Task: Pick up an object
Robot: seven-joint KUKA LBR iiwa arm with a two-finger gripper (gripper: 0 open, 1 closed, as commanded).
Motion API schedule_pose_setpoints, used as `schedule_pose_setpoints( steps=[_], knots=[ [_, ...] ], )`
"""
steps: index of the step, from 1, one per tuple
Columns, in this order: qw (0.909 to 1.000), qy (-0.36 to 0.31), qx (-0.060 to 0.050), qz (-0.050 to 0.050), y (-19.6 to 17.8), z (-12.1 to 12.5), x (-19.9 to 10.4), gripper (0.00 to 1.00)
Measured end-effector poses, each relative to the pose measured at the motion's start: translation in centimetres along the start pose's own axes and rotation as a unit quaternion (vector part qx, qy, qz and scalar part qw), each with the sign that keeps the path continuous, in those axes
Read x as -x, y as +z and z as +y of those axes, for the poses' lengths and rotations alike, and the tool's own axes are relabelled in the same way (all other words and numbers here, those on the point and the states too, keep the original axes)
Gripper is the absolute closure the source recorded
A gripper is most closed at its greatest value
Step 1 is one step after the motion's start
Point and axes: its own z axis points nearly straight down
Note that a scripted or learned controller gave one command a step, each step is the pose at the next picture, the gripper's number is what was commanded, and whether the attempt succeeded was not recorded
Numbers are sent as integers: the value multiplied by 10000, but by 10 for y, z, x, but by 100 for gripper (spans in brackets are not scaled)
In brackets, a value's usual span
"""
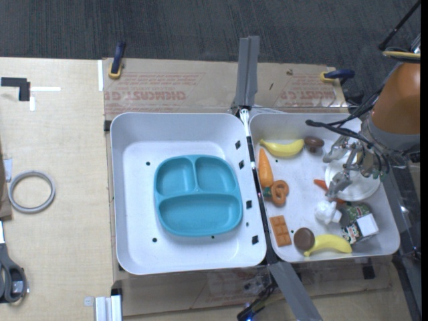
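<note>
Lowest in the right bin point(391, 246) lies a banana point(329, 245), beside a brown ball point(304, 237); above them, the gripper point(344, 169) hovers near a white plate point(354, 179), its finger state indiscernible.

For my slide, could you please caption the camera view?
KUKA arm's pincer hovers over the right bin of toy food, including two bananas; a blue divided plate sits in the left bin.
</note>
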Motion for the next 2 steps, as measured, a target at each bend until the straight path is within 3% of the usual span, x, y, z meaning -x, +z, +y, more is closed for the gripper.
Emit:
schedule_pose_setpoints(
  steps=[1,2],
  knots=[
    [10000,-13,3,-25,-10,1,2,100],
    [10000,-15,6,0,-9,2,0,0]
  ],
)
